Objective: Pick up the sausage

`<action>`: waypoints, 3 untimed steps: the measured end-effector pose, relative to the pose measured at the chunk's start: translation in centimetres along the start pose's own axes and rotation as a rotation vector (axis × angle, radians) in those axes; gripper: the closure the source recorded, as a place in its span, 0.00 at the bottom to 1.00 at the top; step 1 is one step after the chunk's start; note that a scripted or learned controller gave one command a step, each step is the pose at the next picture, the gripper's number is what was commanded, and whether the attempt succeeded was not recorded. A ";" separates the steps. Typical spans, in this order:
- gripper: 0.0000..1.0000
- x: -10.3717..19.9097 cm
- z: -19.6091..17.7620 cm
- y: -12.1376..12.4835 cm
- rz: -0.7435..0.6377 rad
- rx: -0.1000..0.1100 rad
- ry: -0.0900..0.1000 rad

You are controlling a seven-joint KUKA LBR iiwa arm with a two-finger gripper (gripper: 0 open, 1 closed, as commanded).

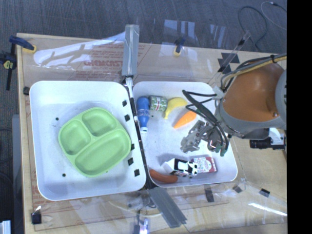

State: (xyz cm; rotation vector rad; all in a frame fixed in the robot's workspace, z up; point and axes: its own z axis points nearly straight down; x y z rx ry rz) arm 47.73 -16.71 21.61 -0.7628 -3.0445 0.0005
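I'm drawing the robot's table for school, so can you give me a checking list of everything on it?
Surface: two white bins, left bin and right bin, side by side on a bench.
Job's things: sausage lies at the right bin's near edge, not held.
Clutter: green divided plate in the left bin; blue bottle, small can, banana, carrot and milk carton in the right bin.
End effector: end effector hangs above the right bin's middle, apart from the sausage.
Cables: black cables loop beside the wrist.
Surroundings: dark carpet, blue clamps at the bench's left corner.
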 end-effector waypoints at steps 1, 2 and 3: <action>1.00 -3.0 -2.3 3.6 -0.275 0.000 0.000; 1.00 2.5 12.7 4.6 -0.662 0.002 0.001; 1.00 -8.1 2.7 3.1 -0.834 -0.001 -0.001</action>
